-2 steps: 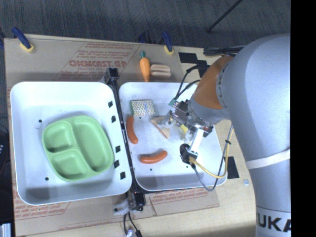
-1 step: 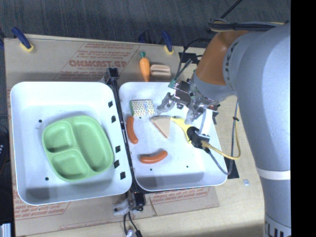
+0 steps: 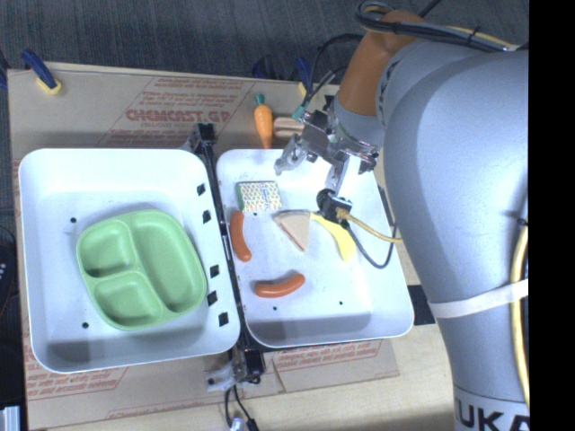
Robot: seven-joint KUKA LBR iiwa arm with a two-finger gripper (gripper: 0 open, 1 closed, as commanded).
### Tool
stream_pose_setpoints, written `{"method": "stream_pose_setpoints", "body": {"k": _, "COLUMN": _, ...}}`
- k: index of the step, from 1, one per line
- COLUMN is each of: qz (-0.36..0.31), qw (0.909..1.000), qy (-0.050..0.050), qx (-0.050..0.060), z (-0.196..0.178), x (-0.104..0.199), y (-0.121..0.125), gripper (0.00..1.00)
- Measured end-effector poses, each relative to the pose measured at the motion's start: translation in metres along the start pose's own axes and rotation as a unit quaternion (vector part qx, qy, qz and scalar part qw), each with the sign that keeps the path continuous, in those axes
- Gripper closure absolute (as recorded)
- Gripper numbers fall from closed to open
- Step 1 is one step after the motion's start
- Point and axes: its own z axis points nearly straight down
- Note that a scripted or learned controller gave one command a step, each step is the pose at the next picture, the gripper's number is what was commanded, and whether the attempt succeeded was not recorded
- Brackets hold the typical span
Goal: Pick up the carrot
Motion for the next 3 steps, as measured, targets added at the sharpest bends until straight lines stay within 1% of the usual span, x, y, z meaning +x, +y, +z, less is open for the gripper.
{"method": "stream_pose_setpoints", "body": {"k": 1, "qz": -0.005, "qw": 1.0000, "qy": 0.000, "qx": 0.002, "z": -0.010, "x": 0.001, "y": -0.001, "gripper": 1.00}}
{"method": "stream_pose_setpoints", "body": {"k": 2, "qz": 0.186, "qw": 0.9826, "qy": 0.000, "qx": 0.002, "z": -0.015, "x": 0.027, "y": -0.039, "gripper": 1.00}}
{"method": "stream_pose_setpoints", "body": {"k": 3, "qz": 0.091, "qw": 0.9959, "qy": 0.000, "qx": 0.001, "z": -0.031, "x": 0.071, "y": -0.110, "gripper": 1.00}}
